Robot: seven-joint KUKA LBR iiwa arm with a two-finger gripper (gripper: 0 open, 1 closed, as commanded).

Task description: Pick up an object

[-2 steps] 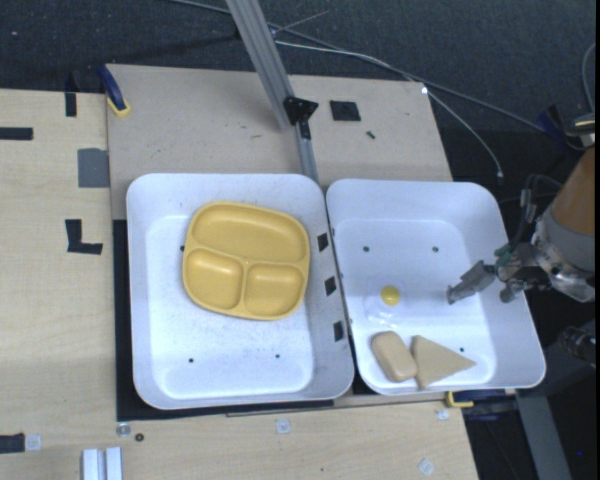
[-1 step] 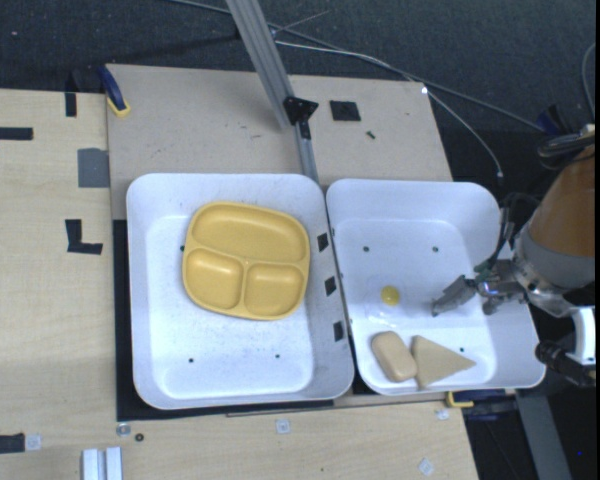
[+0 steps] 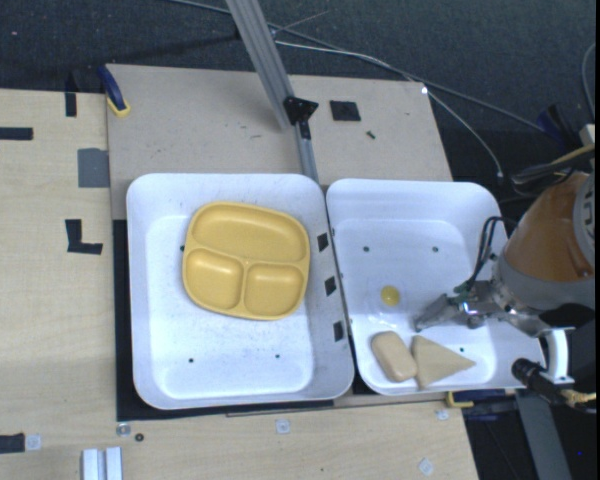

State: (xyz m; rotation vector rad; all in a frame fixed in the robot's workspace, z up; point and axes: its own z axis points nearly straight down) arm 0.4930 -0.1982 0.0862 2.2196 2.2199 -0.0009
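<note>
The right bin (image 3: 410, 200) holds three small objects: a yellow ball (image 3: 390, 295) near its middle, a tan rounded loaf-like piece (image 3: 391, 356) at the front, and a tan wedge (image 3: 440, 359) touching the loaf's right side. My gripper (image 3: 432, 317) hangs low in the right bin, just above the wedge and to the right of the ball, pointing left. Nothing shows in its grasp. The grey arm with its orange band (image 3: 555, 233) comes in over the bin's right wall.
In the left bin (image 3: 150, 298) lies a yellow divided plate (image 3: 247, 259). A metal pole (image 3: 270, 58) slants up from the back between the bins. Cables trail over the dark floor behind the bench.
</note>
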